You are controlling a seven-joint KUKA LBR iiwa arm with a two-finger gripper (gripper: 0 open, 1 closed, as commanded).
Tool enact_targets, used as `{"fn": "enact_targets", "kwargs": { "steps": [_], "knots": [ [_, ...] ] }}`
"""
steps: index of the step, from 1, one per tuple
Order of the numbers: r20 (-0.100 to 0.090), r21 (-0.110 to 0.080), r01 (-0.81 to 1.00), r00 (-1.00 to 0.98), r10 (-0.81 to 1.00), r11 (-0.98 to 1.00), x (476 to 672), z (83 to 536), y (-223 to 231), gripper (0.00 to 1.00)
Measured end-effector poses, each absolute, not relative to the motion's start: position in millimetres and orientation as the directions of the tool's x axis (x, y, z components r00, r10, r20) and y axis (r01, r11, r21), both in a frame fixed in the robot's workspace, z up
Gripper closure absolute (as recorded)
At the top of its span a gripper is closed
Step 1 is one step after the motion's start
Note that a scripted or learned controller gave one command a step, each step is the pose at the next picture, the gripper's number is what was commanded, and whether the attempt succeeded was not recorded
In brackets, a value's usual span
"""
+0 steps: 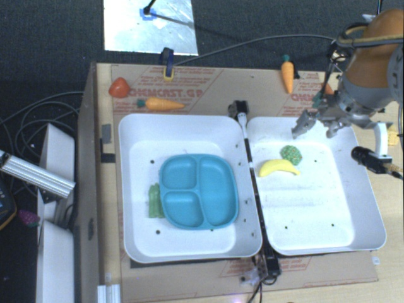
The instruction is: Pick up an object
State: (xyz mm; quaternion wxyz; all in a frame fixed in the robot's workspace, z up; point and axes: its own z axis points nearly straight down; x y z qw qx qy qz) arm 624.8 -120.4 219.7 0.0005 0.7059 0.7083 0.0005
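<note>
A yellow banana (pixel 278 168) lies in the right bin (pixel 328 232), near its left wall. Just above it sits a green broccoli piece (pixel 291 154), touching or nearly touching the banana. My gripper (pixel 319 127) hangs over the back of the right bin, up and to the right of the broccoli. Its two fingers are spread apart with nothing between them. In the left bin (pixel 145 137) rests a blue divided plate (pixel 199 191) with a green leafy piece (pixel 154 201) beside its left edge.
On the cardboard behind the bins lie an orange carrot (pixel 163 104), a red tomato (pixel 118 88) and a second carrot (pixel 288 75). A black clamp (pixel 239 110) sits where the bins meet. Cables run along the left side.
</note>
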Motion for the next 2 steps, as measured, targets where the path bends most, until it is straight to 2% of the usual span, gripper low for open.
{"fn": "enact_targets", "kwargs": {
  "steps": [1,2],
  "knots": [
    [0.000,-0.001,1.000,-0.001,1.000,0.001,631.8,87,-133,0.00],
    [-0.003,0.010,1.000,-0.002,1.000,0.002,635.2,103,-134,1.00]
  ]
}}
